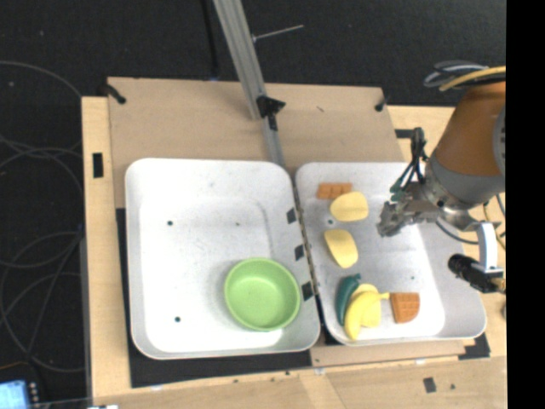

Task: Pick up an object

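Nothing is lifted yet, as I read the camera view: my gripper point(393, 218) hangs over the right bin point(443, 313), its grip unreadable, just beside the upper yellow piece point(349, 206). The grasp remains.

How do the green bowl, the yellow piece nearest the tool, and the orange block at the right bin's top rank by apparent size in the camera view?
1. Green bowl, clearly largest.
2. Yellow piece.
3. Orange block, partly hidden behind the yellow piece, so its rank is unsure.
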You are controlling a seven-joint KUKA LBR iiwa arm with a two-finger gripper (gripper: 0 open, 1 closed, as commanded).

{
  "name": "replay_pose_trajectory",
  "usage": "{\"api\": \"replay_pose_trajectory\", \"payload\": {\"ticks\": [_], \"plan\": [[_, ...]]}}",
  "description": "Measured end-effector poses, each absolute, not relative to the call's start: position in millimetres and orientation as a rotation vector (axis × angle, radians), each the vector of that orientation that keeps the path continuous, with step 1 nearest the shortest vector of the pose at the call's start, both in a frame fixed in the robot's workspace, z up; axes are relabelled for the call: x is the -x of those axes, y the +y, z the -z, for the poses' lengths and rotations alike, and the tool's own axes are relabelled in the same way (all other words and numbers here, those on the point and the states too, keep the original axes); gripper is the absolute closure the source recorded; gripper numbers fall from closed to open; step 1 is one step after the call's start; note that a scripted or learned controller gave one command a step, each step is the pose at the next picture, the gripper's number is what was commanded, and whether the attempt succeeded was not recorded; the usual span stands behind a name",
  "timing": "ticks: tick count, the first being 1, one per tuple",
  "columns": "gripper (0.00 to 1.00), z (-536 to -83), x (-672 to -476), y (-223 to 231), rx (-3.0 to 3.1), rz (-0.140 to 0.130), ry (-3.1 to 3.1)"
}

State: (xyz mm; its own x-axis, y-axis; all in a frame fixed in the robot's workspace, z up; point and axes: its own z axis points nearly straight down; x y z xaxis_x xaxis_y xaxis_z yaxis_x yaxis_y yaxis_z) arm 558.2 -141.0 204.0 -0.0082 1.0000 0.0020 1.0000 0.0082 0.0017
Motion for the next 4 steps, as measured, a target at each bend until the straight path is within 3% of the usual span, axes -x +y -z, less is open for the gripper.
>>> {"api": "replay_pose_trajectory", "payload": {"ticks": [4], "plan": [[1.00, -231.5, -599.4, 72.4, 2.217, 0.000, -2.225]]}}
